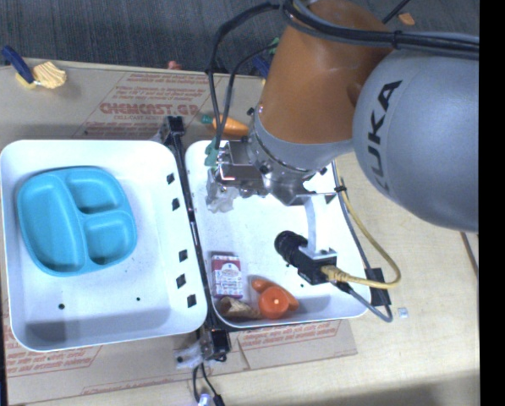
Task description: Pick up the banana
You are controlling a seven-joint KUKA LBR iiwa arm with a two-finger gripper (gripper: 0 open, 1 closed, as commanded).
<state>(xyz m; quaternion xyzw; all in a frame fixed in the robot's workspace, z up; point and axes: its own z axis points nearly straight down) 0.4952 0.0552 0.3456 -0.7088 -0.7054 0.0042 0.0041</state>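
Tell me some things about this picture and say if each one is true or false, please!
1. A blue tray lies in the left bin. True.
2. The blue tray has just one big section. False: it is split into three sections.
3. A small red box lies in the right bin, near its front edge. True.
4. The red box is in the same bin as the blue tray. False: it lies in the other bin, beside an orange piece.
5. The arm hangs over the left bin. False: it hangs over the right bin.
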